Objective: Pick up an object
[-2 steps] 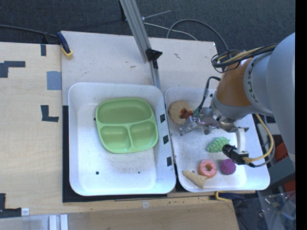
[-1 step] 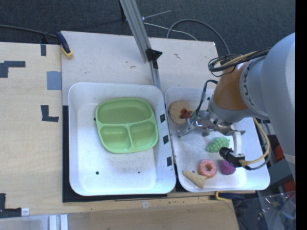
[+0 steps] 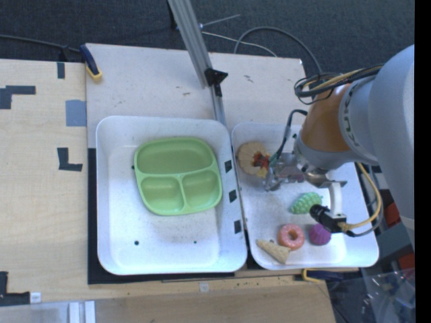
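Wooden counter (image 3: 40,200) with two white bins, green divided plate (image 3: 178,175) in left bin (image 3: 111,247), claw (image 3: 273,180) low in right bin (image 3: 360,251) by a round cookie-ish thing (image 3: 249,156), can't tell its grip, donut (image 3: 291,235) lower down

You have a pale wooden bench (image 3: 40,200) with a lighter speckled board (image 3: 155,86) across its middle, and on it sit two shallow white plastic bins side by side, the left bin (image 3: 111,247) touching the right bin (image 3: 363,251).
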`<state>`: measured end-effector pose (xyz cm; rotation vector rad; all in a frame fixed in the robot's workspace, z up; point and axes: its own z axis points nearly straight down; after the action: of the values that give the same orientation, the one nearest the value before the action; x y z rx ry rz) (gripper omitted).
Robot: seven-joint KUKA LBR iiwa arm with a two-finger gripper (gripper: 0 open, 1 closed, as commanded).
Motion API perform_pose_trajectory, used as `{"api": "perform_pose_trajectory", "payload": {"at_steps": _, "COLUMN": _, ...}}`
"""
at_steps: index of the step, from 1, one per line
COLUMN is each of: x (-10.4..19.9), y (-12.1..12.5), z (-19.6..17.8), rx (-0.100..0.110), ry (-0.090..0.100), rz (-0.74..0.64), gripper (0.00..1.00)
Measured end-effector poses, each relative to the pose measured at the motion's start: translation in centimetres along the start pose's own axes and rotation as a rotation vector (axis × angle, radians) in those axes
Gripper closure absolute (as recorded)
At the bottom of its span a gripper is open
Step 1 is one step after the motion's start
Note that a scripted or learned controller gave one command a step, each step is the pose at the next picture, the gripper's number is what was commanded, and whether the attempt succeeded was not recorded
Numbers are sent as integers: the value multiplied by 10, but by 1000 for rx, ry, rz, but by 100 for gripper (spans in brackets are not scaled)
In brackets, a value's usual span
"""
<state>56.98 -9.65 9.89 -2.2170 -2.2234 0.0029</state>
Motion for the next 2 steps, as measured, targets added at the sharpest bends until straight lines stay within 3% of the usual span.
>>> {"api": "perform_pose_trajectory", "payload": {"at_steps": 2, "x": 7, "y": 0, "z": -105, "rx": -6, "ry": 0, "rz": 0, "gripper": 100}}
